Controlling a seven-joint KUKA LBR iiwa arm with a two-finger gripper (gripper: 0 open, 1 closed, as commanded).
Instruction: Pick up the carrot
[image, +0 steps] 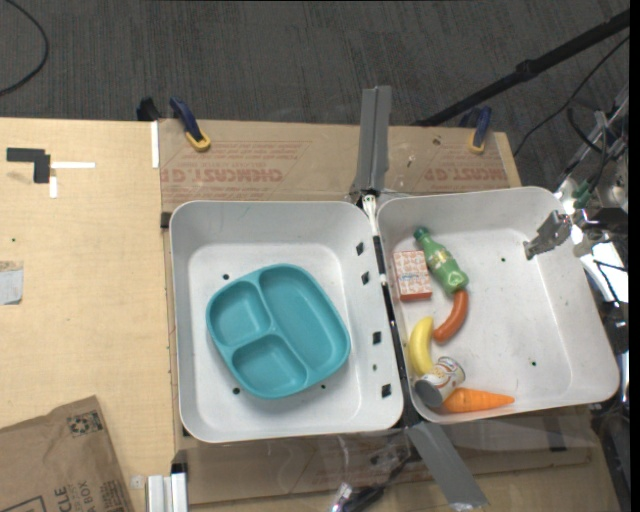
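The carrot (478, 401) is orange and lies flat along the near wall of the right bin (525, 320), its pointed tip toward the right. A small can (437, 380) touches its blunt left end. My gripper (547, 236) hangs over the bin's far right corner, well away from the carrot and up-right of it in the view. Nothing shows in its grasp. The arm behind it runs off the right edge.
In the right bin, a banana (421, 345), a red-orange sausage (452, 314), a green bottle (441, 261) and a small box (411, 274) cluster along the left side. The left bin (200, 250) holds a teal divided plate (278, 330). Bare bin floor lies between gripper and carrot.
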